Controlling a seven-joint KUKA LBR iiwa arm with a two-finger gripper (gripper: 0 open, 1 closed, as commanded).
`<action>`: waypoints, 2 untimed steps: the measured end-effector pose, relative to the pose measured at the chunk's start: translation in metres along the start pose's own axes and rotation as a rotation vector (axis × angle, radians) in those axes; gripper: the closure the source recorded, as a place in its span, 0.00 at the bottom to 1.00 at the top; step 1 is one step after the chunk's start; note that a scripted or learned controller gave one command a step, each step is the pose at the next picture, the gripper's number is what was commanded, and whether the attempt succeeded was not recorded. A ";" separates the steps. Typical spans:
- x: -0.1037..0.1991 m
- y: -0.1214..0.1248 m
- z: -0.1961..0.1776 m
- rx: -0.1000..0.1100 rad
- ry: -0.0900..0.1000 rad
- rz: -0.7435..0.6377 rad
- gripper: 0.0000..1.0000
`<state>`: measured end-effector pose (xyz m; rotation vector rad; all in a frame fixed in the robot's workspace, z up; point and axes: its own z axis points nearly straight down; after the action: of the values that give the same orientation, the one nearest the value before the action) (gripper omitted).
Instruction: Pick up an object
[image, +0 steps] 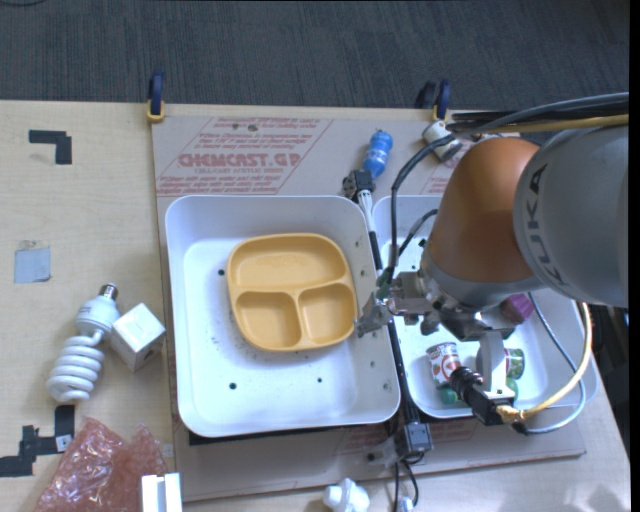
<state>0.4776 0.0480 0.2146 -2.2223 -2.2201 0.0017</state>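
Beyond my bench the far strip of floor is dark grey carpet with a fine ribbed weave. The benchtop is pale tan board, evenly lit with soft shadows. A brown sheet printed in red letters lies under my bins, held at its far edge by two blue clamps. Black corner marks and a grey square sit on the left. Nearer on the left lie a spiral bulb, a white cube and crinkled pink plastic.
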 end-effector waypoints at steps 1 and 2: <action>-0.016 0.153 0.022 -0.001 -0.001 -0.003 0.00; 0.012 0.052 0.023 0.000 0.000 0.001 0.00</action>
<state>0.5300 0.0597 0.1920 -2.2231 -2.2196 0.0021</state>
